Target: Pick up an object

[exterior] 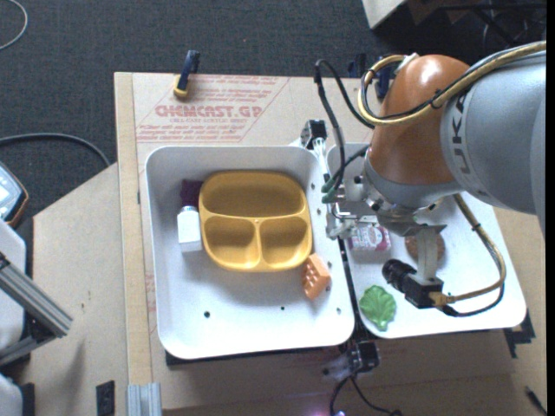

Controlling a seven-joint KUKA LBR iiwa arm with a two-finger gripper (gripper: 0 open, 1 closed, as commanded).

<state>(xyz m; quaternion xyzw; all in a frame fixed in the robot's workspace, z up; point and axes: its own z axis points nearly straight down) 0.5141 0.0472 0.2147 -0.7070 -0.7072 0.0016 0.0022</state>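
- The gripper [357, 229] hangs over the left side of the right bin [486, 258]; whether it holds anything cannot be told.
- Just beneath it lies a pink-and-white packet [371, 237].
- Nearer sits a green leafy toy [378, 306].
- The left bin [165, 258] holds a yellow divided tray [255, 219], an orange block [316, 276] and a white bottle [189, 228].

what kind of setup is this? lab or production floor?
Most likely a robotics lab bench for grasping trials, not a production line. Two white bins sit on a board over dark carpet, holding odd toy-like items such as a yellow divided tray and a green leaf-shaped piece, with loose cables trailing around.
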